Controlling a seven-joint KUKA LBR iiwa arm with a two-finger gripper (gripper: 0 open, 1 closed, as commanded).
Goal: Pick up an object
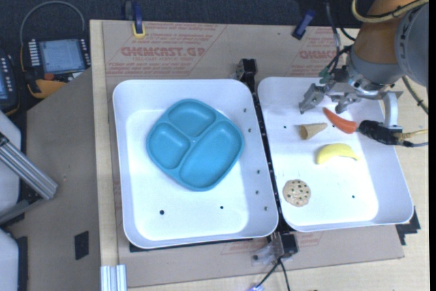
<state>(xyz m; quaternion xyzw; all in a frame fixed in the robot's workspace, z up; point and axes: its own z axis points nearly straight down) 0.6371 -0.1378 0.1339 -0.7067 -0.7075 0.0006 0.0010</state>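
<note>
Nothing lifted yet. Hand point(329, 100) spread open, gripping nothing, low in the right bin point(388, 208). Carrot point(340, 120) just below its fingers; cone point(313, 131), banana point(336, 154), cookie point(296, 192) nearer front.

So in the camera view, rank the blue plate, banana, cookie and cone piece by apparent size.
1. Blue divided plate, by far the largest.
2. Banana.
3. Cookie, close to the banana, so this order is uncertain.
4. Cone piece.

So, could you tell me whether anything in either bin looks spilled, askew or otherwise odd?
Nothing stands out. The blue plate lies flat in the left bin; the banana, cookie, cone and carrot lie apart and whole in the right bin.
</note>
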